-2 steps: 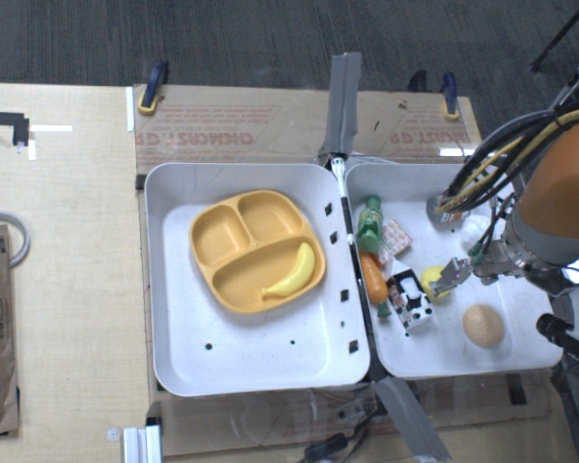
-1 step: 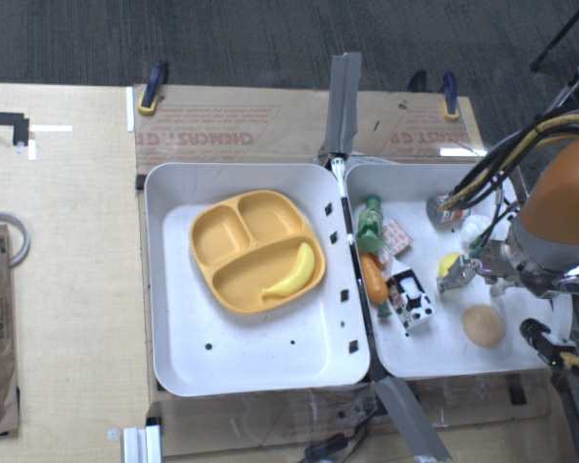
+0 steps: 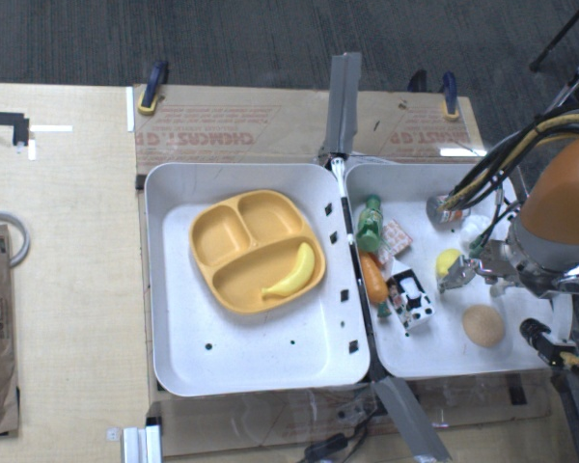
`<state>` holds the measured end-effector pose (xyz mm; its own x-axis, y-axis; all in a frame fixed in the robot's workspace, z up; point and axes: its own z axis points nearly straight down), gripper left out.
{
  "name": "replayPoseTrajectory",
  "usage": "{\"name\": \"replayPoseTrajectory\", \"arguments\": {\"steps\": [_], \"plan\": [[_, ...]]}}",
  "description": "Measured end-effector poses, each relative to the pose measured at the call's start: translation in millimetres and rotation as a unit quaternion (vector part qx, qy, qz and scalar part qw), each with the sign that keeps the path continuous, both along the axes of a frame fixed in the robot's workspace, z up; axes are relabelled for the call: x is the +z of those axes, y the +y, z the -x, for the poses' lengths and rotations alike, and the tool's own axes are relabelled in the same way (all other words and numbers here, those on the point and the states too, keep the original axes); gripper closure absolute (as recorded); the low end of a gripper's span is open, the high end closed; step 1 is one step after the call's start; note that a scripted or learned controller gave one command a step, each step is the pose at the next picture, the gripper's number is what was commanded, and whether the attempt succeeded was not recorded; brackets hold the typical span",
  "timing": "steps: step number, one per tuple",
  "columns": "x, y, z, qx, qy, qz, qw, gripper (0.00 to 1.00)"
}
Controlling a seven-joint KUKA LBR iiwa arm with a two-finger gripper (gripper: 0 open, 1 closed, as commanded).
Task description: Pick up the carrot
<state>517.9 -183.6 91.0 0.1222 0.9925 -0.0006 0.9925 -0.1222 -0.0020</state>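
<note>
The carrot (image 3: pixel 372 278) is a short orange piece lying along the left wall of the right bin (image 3: pixel 434 355), just below a green bottle (image 3: pixel 369 222). My gripper (image 3: pixel 460 275) hangs over the middle of the right bin, about a hand's width to the right of the carrot and apart from it. Its tip is right beside a small yellow lemon-like object (image 3: pixel 449 260). The orange-banded wrist (image 3: pixel 560 201) rises behind it at the right.
A black-and-white toy (image 3: pixel 410 300) lies right of the carrot, with a small red-and-white packet (image 3: pixel 396 237) above it. A tan round object (image 3: pixel 482 325) sits at lower right. The left bin (image 3: pixel 174 336) holds a yellow divided plate (image 3: pixel 217 239) with a banana (image 3: pixel 291 273).
</note>
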Motion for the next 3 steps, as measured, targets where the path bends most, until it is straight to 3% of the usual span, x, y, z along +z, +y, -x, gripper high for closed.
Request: {"name": "replayPoseTrajectory", "arguments": {"steps": [1,2,3], "plan": [[0,6,41,0.118,0.000,-0.0003,0.9931,0.00],[39,1,40,0.231,-0.001,-0.0001,0.9730,0.00],[66,-17,23,0.292,-0.001,0.0002,0.9564,0.00]]}}
